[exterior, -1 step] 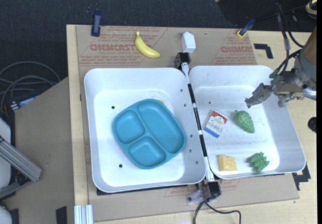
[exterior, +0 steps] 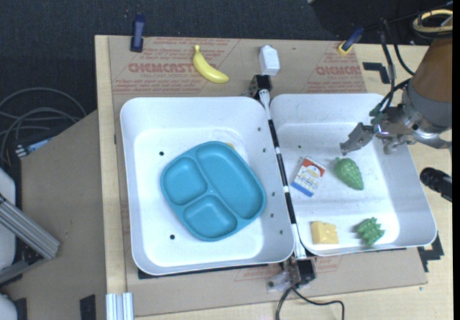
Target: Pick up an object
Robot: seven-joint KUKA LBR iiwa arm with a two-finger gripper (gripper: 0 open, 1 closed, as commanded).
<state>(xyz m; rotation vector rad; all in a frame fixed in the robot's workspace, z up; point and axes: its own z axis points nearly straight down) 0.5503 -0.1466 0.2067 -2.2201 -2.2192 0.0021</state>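
In the right bin [exterior: 402, 196] lie a green oblong toy [exterior: 350, 172], a small red, white and blue packet [exterior: 307, 176], a yellow cheese-like block [exterior: 324, 232] and a green leafy toy [exterior: 369, 230]. My gripper [exterior: 374, 142] hangs over the bin's back right part, just above and to the right of the green oblong toy. It is open, with one grey finger [exterior: 353, 139] pointing left, and nothing is between the fingers.
The left bin [exterior: 144, 131] holds a blue divided plate [exterior: 210, 189]. Behind the bins, on the bench, lie a yellow banana [exterior: 208, 67], a small white block [exterior: 269, 60] and a blue clip [exterior: 137, 32]. Cables run at the far right.
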